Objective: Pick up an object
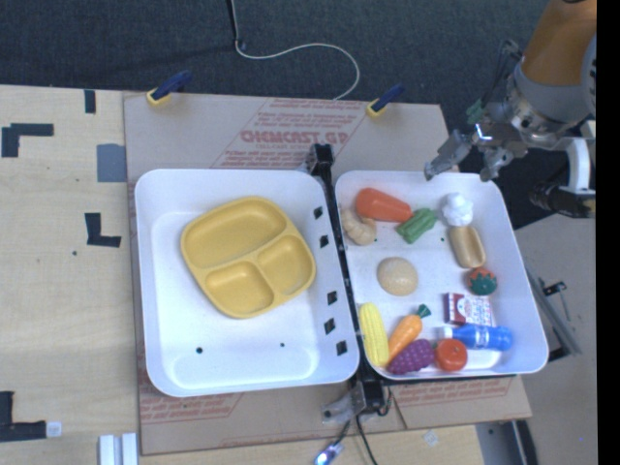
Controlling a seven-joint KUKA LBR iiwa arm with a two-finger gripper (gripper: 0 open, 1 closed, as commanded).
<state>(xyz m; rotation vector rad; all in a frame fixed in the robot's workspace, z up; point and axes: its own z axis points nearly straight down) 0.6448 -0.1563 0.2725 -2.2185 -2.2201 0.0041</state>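
Nearest the camera, along the front wall of the right-hand shallow white bin [528, 289], lay a row of small plastic toy foods: one yellow corn cob [372, 332], one orange carrot with a green top [406, 332], one purple bunch of grapes [413, 357], one round red-orange tomato [450, 355] and one blue-and-white bottle [480, 337] on its side. Just behind the bottle stood one red-and-white carton [468, 309], and beside it one small red strawberry with a green cap [482, 281].

The two-finger gripper [466, 160] hung over the far right edge of that bin, its fingers spread apart with nothing between them. Closest below it sat one white lumpy toy [457, 208], with one tan bread roll [467, 245] touching that toy on the near side. To the gripper's lower left lay one green pod-shaped toy [417, 225] against one long red-orange pepper [381, 203], then one beige knobbly piece [359, 229] near the divider. One round cream-coloured bun [396, 275] rested in the middle of the bin, well below the gripper.

Far to the gripper's left, the second white bin [160, 289] held one yellow plastic plate with three compartments [247, 255]. Two blue-and-yellow clamps [169, 87] [384, 98] gripped the cardboard sheet [281, 134] behind the bins.
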